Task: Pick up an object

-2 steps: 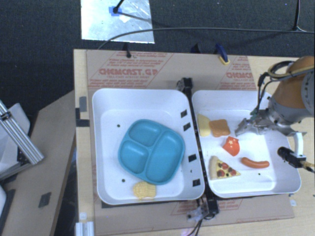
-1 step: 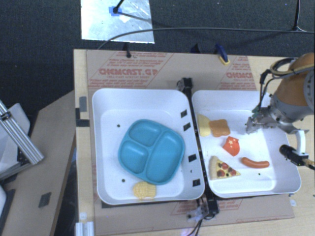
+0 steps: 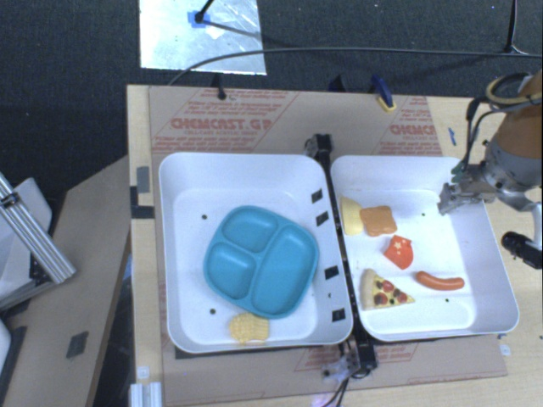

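- The arm reaches in from the right, and its claw point(image 3: 456, 195) hangs over the upper right part of the right bin point(image 3: 496, 308), near that bin's far wall.
- Whether the claw is released or clenched I cannot tell; it is small and dark here, and nothing shows between its tips.
- The likely targets lie on the right bin's floor: a pale cheese wedge point(image 3: 349, 216) touching a toast-coloured bread slice point(image 3: 378, 220), a strawberry point(image 3: 400, 252) just below them, a sausage point(image 3: 439, 281) toward the lower right, and a pizza slice point(image 3: 384, 292) at the lower left.
- All look like toy food, so I judge them light, stiff and smooth-skinned, apt to slip or skate away if pinched off-centre.
- The sausage seems the easiest pick: it lies apart from the rest, and a grip across its narrow middle would suit two closing tips.
- The strawberry is compact and nearest the claw's line; taking it across its widest part should hold, though its rounded sides may squirt out.
- The bread, cheese and pizza lie flat and low, offering little edge to grasp.
- The left bin point(image 3: 182, 185) carries a blue divided plate point(image 3: 261, 261) and, just beside its near edge, a yellow corn piece point(image 3: 249, 328).
- Both bins sit on cardboard atop the desk point(image 3: 102, 227).
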Controlling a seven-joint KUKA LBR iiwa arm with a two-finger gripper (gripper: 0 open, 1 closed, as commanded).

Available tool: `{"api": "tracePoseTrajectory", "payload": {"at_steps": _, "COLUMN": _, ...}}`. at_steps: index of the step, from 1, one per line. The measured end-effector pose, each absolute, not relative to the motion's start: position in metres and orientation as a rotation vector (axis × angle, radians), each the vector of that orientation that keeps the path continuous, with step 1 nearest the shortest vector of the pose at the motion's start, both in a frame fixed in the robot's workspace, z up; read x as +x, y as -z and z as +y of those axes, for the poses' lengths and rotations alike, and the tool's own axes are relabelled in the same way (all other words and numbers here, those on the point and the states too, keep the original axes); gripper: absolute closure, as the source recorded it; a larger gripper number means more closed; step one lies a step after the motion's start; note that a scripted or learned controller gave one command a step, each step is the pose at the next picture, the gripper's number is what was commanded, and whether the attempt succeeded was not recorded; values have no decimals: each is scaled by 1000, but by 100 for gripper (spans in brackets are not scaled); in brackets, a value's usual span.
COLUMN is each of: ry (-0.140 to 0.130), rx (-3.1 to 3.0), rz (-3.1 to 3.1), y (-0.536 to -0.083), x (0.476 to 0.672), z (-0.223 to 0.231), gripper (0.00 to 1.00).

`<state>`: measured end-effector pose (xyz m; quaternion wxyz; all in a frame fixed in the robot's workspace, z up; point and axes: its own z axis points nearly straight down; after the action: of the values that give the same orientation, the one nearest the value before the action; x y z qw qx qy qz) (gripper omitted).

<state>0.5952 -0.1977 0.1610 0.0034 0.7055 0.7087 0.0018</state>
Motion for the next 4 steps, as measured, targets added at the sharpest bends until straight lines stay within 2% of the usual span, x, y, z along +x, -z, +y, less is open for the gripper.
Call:
{"api": "tracePoseTrajectory", "payload": {"at_steps": 2, "ry": -7, "rx": 2208, "rz": 2224, "y": -264, "x": 601, "z": -191, "gripper": 100}}
{"api": "tracePoseTrajectory", "payload": {"at_steps": 4, "ry": -2, "rx": 2211, "rz": 2234, "y": -252, "x": 572, "z": -72, "gripper": 100}}
